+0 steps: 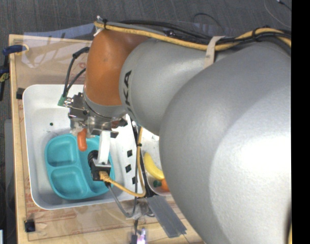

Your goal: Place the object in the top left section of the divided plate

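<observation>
A teal divided plate (63, 168) lies in the left white bin (35, 116). Two of its sections show on its left side, and the arm covers part of a third on the right. My gripper (87, 130) hangs over the plate's upper right edge, under the orange wrist band. A small orange object (82, 140) stands upright right below the gripper, at the rim of the plate's upper section. Whether it is held or resting on the plate is hidden by the wrist.
The grey arm covers most of the right bin (150, 141). A yellow banana (153, 168) and a red-orange item (164, 185) show in the gap there. A yellow cable (125, 188) loops from the wrist down over the wall between the bins.
</observation>
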